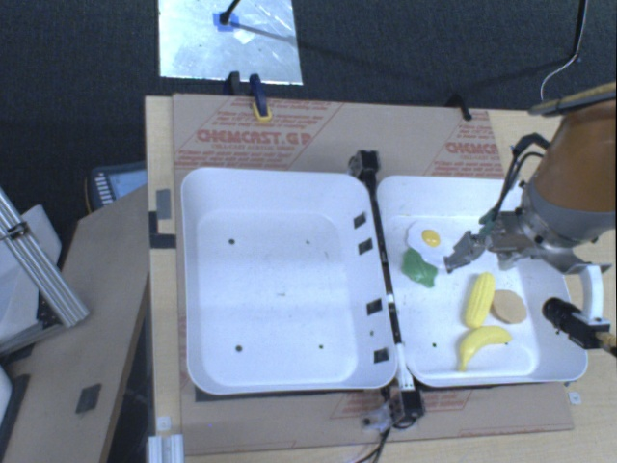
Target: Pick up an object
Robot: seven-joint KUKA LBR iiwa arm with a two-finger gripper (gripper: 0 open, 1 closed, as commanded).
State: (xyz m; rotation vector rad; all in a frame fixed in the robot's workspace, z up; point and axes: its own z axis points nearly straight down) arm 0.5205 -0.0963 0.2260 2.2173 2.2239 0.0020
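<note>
hovering end effector [461, 254], smooth fried egg [425, 236], ridged corn [479, 299], curved banana [480, 342]

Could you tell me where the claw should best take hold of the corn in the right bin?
Probably across the middle of the corn, from above. It lies flat, long axis roughly up-down in view, with the cookie close on its right, so fingers need care there.

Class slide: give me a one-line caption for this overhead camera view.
Gripper hovers in the right bin beside a fried egg, green toy, corn cob, cookie and banana.
</note>
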